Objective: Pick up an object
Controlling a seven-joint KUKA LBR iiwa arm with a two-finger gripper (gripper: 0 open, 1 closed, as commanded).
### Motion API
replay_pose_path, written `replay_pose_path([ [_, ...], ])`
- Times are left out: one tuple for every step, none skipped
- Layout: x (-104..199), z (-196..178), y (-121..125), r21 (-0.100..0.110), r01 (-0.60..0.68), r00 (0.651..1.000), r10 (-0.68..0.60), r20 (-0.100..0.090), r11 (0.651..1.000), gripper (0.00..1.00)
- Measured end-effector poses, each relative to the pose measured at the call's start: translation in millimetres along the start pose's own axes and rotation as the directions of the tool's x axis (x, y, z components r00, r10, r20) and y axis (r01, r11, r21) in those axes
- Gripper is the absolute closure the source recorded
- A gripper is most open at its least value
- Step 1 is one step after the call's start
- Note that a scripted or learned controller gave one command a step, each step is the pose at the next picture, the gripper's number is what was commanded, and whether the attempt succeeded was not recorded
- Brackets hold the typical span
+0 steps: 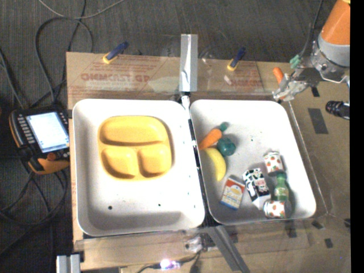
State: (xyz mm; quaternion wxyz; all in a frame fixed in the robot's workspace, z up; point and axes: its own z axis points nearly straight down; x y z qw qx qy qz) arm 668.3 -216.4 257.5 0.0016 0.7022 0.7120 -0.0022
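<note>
Up at two o'clock, past the right bin's point(296, 131) corner, hung the hand point(286, 90); I cannot tell its grip. Toys like a carrot point(209, 139) lay inside that bin.

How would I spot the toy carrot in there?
Look in the right-hand white bin, near its left wall. The carrot lies slantwise just above the yellow banana, beside a dark teal round toy. It is the bin's one plain orange, tapered piece.

One fixed camera above the bench (looking down slantwise); both white bins point(85, 209) in frame
</note>
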Motion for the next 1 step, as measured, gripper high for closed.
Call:
replay_pose_path([
  [25.0, 44.9, -32.1, 0.003, -0.007, 1.000, 0.007, -0.002, 1.000, 1.00],
])
